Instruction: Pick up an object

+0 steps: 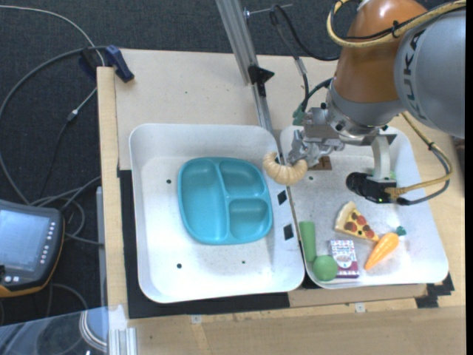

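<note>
My gripper (299, 156) hangs over the seam between the two bins, at the top left corner of the right bin (432, 235). Its fingers are shut on one end of a tan, curved croissant-like toy (284, 171), which arcs down and to the left over the divider. In the right bin, below the gripper, lie a pizza slice (355, 223), an orange carrot (383, 250), a green stick-shaped toy (307, 235), a green ball (324, 267) and a small pink and white box (344, 258).
The left bin (140, 198) holds a teal divided plate (225, 209) in its middle. A small brown piece (322, 165) lies just right of the gripper. A slanted metal post (244, 43) rises behind the bins.
</note>
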